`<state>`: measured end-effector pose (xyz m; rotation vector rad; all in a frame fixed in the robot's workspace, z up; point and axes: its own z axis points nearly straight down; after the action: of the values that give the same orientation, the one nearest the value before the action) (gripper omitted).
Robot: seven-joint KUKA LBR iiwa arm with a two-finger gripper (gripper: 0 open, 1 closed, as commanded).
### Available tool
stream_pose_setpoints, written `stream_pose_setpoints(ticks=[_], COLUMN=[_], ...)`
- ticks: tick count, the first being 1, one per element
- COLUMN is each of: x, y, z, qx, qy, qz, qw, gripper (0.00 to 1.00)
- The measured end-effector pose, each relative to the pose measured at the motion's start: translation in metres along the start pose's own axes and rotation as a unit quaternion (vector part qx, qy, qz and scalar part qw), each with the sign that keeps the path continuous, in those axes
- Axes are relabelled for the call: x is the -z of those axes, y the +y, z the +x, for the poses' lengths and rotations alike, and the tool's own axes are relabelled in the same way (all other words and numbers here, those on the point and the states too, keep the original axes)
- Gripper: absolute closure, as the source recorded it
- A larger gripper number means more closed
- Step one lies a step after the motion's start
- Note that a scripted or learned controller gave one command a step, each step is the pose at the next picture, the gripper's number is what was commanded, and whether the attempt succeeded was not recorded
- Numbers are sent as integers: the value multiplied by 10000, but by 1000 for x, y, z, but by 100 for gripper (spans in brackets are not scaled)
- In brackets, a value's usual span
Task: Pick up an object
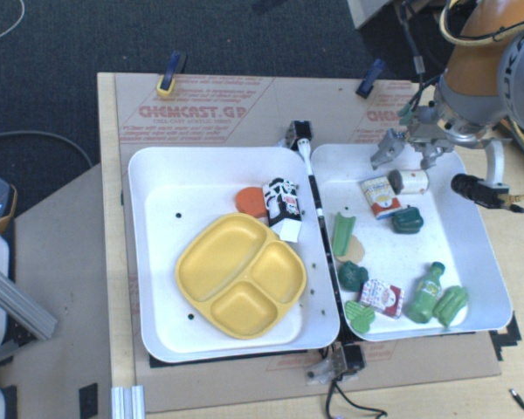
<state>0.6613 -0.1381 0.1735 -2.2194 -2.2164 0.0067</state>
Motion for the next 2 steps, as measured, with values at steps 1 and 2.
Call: stream_pose_setpoints(ticks=[1, 2], x=[-55, -65], y=[-8, -5], z=[7, 3], qx=[5, -8], qy=[5, -27], qz=[1, -68], qw=[10000, 10000], gripper=[0, 0])
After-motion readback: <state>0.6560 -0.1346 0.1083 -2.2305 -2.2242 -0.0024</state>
